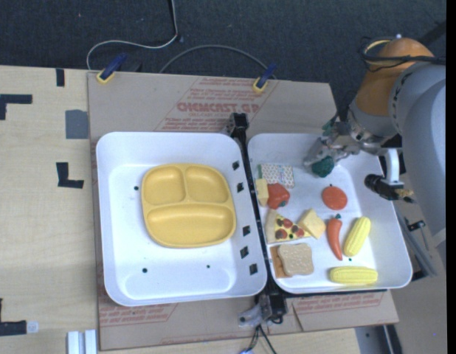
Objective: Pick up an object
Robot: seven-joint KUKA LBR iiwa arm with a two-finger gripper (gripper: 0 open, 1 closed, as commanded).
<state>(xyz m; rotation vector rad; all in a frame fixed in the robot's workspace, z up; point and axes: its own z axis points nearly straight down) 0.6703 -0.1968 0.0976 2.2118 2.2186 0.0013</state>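
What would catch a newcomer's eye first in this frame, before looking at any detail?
The big yellow divided plate in the left bin stands out first, alone on white. Next comes the crowded right bin: two corn cobs, a carrot, a tomato, a bread slice and more toy food. At that bin's top right, the gripper sits low over a dark green object.

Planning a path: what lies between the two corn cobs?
Bare white bin floor separates the upright corn cob from the lying corn cob, seen in the camera view.
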